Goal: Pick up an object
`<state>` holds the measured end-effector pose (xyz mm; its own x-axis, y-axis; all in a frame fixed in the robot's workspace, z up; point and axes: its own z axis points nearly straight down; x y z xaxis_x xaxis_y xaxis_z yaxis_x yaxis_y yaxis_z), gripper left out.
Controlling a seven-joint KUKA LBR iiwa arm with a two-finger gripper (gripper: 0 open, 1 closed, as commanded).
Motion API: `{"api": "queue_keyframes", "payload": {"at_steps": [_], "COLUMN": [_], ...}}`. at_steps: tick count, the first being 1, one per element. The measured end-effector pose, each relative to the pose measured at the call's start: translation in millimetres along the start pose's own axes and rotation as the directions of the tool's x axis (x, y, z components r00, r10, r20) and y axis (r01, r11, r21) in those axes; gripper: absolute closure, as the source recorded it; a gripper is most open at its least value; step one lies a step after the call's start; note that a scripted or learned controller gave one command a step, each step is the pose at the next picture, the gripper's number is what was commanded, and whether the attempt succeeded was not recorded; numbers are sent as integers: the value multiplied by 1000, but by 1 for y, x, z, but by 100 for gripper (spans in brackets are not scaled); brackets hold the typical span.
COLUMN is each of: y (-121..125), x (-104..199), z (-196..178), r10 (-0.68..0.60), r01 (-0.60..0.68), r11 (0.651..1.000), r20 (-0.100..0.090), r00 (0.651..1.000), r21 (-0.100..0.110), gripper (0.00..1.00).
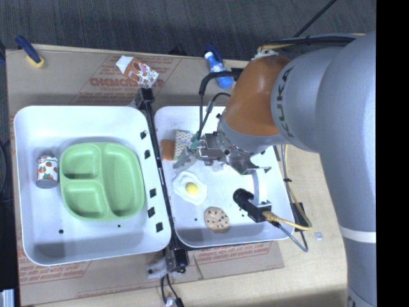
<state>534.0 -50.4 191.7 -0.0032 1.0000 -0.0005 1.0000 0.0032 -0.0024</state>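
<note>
left bin (38,235): white, left half of bench
can (46,171): against left wall of left bin, printed label
green plate (102,180): three compartments, flat in middle of left bin, just beside can
right bin (198,234): white, edge to edge with left bin
orange block (168,149): at right bin's left wall, upper half
patterned packet (183,138): just right of orange block, partly under gripper
fried egg (190,188): flat on bin floor, just below gripper
cookie (216,219): near front wall, down-right of fried egg
gripper (193,149): low over patterned packet's right edge; clenched or released, cannot tell
arm (300,94): grey, orange band, in from right, covering right bin's upper right
</note>
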Motion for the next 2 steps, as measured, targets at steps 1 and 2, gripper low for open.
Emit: {"api": "queue_keyframes", "payload": {"at_steps": [1, 2], "y": [40, 42], "x": [-9, 51], "z": [-40, -42], "r10": [-2, -5], "r01": [2, 5], "r11": [1000, 1000], "r20": [0, 0], "r00": [1000, 1000], "r21": [-1, 0], "gripper": [0, 0]}}
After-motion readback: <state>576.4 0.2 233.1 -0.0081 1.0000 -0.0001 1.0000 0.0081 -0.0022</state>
